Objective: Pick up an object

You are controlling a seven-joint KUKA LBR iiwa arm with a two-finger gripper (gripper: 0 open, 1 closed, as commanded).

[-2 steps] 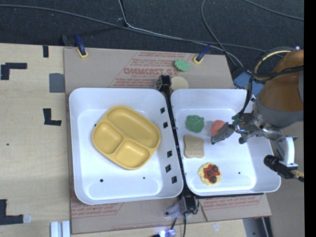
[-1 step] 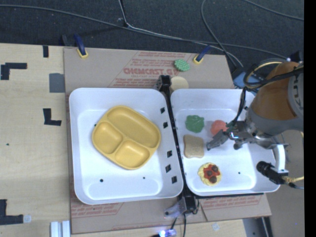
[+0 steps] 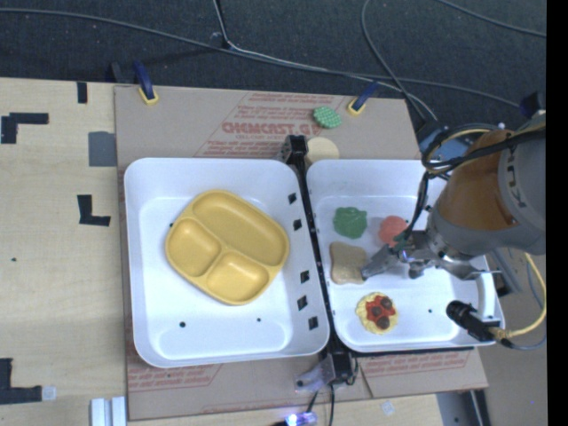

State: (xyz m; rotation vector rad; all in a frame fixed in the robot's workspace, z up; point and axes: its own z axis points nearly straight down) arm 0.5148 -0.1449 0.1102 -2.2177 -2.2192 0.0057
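At the lower right of the frame, a small pizza piece (image 3: 377, 312) lies in the right bin (image 3: 461, 337). Just above it, the jaws (image 3: 380, 263) hang beside a tan bread piece (image 3: 346, 262); I cannot tell their opening. Farther up sit a green piece (image 3: 350, 222) and a red piece (image 3: 393, 229). With items crowded, a descent might nudge bread aside instead of catching it.

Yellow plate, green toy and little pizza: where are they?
Yellow plate (image 3: 227, 246): camera view, on the ridge where its three compartments meet.
Green toy (image 3: 350, 222): camera view, on the middle of its top.
Little pizza (image 3: 376, 311): camera view, on its red topping.
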